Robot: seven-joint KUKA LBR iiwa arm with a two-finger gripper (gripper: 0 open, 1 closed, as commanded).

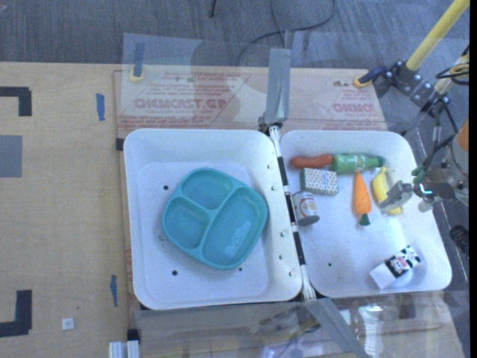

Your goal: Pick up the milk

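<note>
The milk (397, 265) is a small white carton with black cow patches, lying on its side in the near right corner of the right bin (343, 267). My gripper (408, 193) hangs over that bin's right side, right beside a yellow banana (381, 186). It is well behind the milk, about a hand's width toward the far side, and apart from it. Nothing shows in its grasp.
The right bin also holds a carrot (361, 195), a green bottle (355, 162), a red pepper (311, 160), a patterned box (320, 180) and a can (305, 206). A teal divided plate (215, 218) lies in the left bin (149, 162).
</note>
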